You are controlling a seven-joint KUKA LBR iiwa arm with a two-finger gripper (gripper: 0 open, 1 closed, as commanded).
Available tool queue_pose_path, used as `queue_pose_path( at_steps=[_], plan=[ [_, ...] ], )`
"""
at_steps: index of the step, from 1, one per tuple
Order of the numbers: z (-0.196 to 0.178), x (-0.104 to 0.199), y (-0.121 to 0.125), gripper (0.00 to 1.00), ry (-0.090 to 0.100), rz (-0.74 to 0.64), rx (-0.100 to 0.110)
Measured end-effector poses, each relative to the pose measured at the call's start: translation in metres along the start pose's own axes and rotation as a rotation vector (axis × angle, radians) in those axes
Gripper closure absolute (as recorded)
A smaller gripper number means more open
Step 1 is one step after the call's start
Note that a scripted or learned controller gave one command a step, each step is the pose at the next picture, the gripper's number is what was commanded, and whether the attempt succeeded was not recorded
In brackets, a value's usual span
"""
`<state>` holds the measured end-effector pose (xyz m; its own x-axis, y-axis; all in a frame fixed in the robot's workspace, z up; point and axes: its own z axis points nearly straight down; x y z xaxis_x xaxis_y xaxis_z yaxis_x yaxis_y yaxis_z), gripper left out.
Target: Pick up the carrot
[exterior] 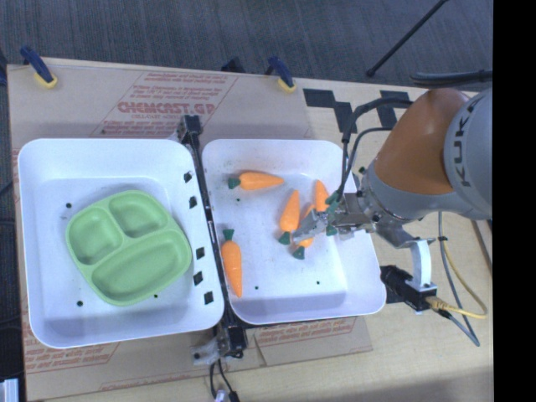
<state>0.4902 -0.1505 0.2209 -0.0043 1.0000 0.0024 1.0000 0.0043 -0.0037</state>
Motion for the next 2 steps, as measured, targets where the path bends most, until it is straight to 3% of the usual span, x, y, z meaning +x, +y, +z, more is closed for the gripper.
queue_pose_path(
  at_steps=[1,2],
  plan=[
    [0.1088,-0.0037,0.0533,0.0,-0.006,-0.004,-0.013],
    [0.0999,-0.0034,0.0527,1.0,-0.006,-0.009,-0.009]
  ],
)
